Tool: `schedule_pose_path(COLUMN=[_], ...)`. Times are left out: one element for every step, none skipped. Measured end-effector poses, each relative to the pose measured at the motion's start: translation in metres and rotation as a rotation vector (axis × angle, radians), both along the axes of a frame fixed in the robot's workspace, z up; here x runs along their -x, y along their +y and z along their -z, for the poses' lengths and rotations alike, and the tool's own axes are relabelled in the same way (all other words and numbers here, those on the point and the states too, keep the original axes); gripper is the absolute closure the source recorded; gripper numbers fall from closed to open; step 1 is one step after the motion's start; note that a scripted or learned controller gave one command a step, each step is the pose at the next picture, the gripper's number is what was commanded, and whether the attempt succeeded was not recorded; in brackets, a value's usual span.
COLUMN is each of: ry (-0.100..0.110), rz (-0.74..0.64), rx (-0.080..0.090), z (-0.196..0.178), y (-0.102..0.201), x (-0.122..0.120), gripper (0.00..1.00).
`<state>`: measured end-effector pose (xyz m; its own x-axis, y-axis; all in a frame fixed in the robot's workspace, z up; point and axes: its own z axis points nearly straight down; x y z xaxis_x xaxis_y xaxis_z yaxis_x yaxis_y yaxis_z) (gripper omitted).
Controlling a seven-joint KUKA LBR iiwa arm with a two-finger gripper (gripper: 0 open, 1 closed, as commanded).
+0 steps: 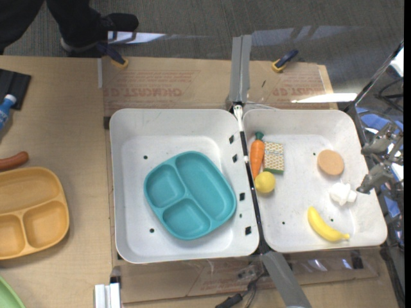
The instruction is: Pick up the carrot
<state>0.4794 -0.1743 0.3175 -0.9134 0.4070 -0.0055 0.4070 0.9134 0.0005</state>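
Holding a teal three-compartment plastic tray (188, 194), left white bin (128, 140); right white bin (302, 124): curved yellow banana (326, 226), orange carrot (257, 154) against left wall, beside patterned sponge block (274, 157), touching round yellow lemon (264, 183); gripper (379, 162) at right rim, finger state indiscernible.

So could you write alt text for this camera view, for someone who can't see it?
A carrot lies at the right bin's left wall, beside a lemon, banana and round biscuit. The robot gripper sits at that bin's right edge. The left bin holds a teal divided plate.
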Motion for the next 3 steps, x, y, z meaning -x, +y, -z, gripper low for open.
schedule_pose_path(ry=[0.004,0.004,0.002], rz=[0.039,0.071,0.453], rx=[-0.002,-0.002,-0.002], z=[0.148,0.226,0.162], y=[-0.037,-0.027,0.028], x=[-0.005,-0.007,-0.040], gripper=[0.00,0.00,0.00])
